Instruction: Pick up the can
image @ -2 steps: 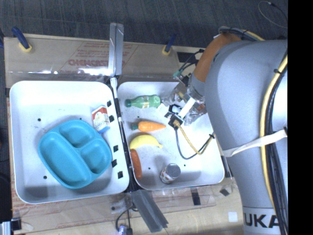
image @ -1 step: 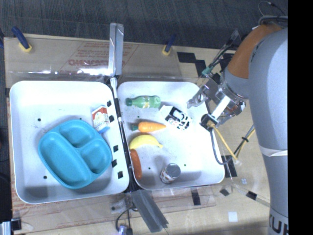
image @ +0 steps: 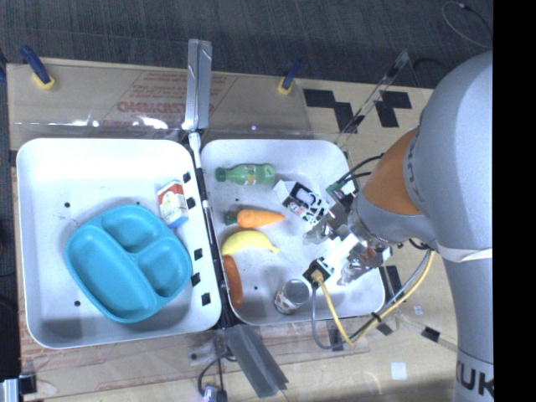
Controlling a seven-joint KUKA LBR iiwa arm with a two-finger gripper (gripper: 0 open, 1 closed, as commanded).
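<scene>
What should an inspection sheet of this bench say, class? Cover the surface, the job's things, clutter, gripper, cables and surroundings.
Surface: white left bin and right bin, side by side on a brown bench.
Job's things: can near the right bin's front wall, not held.
Clutter: green bottle, carrot, banana, reddish sausage and patterned box in the right bin; blue plate and small carton in the left bin.
Grippers: gripper over the right bin, beside the patterned box, apart from the can.
Cables: thin wire on the floor.
Surroundings: dark floor; blue clamp at the bench's far edge.
</scene>
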